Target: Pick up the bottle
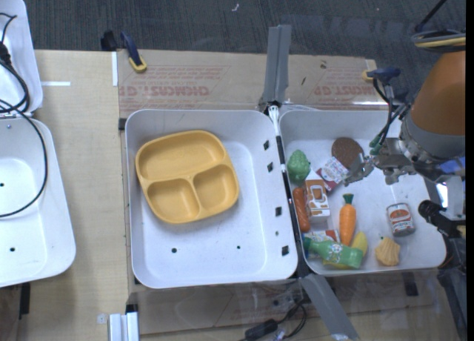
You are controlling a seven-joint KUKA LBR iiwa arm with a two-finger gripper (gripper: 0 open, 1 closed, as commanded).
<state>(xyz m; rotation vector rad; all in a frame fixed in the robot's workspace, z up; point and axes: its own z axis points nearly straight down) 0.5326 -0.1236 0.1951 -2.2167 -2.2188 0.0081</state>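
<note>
- While the end effector (374, 161) hovers by the right bin's far side, I cannot tell its opening.
- Green bottle (333, 252) lies flat near the front wall, beside a carrot (347, 217).
- Probably light, smooth plastic; grasp mid-body.

Two white bins sit side by side. The left bin (148, 258) holds a yellow divided plate (187, 176). In the right bin (429, 258), a green bottle (333, 252) lies at 6 o'clock, with a carrot (347, 218) just above it and a can (400, 219) toward 4 o'clock. The gripper (374, 160) hovers at 1 o'clock.
</note>
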